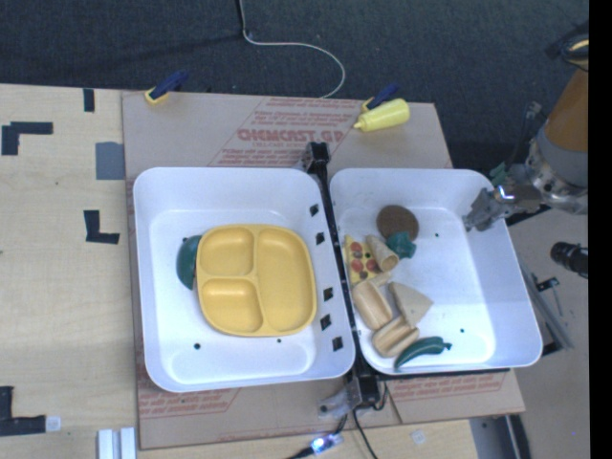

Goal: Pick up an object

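The jaws (481, 210) hang over the right rim of the right bin (497, 285), near its upper right corner, at the end of a grey arm (559, 156) with an orange band that comes in from the right. The view is too small and blurred there to tell how far apart they stand, and nothing can be seen between them.

The things to pick lie well apart from the jaws, gathered along the left side of the right bin. A round brown disc (397, 222) sits highest, with a small teal piece (402, 247) just below it and a short tan cylinder (382, 252) beside that. A flat yellow card with red spots (359, 259) lies against the bin's left wall. Lower down are a tan bread-like roll (372, 304), a pale wedge (413, 304) just right of it, another tan roll (394, 336) below, and a green curved pod (421, 349) nearest the front.

In the left bin (163, 285) a yellow divided plate (256, 279) lies flat, partly covering a dark teal thing (186, 261) at its left edge.

Both bins rest on a sheet of cardboard (277, 137) on the bench (57, 256). A yellow clamp (384, 115) grips the cardboard's far edge.
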Motion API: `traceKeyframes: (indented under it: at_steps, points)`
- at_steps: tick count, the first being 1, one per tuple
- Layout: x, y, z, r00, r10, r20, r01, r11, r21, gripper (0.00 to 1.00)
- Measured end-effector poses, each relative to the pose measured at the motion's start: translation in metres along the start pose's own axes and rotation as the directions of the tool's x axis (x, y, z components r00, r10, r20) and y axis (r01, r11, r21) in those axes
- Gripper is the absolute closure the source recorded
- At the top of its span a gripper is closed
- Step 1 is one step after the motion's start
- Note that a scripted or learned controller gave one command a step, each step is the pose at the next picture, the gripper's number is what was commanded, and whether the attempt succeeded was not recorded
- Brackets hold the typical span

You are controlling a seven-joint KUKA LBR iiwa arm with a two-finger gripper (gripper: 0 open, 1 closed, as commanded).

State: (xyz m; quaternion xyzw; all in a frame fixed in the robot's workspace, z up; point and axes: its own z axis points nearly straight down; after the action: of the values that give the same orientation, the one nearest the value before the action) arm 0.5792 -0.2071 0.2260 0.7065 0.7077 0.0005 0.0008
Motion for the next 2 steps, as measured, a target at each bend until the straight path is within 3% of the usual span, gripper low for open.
traceKeyframes:
  at_steps: [2]
  points:
    - [0.113,0.003,0.017,1.000,-0.005,-0.003,0.005,1.000,0.005,1.00]
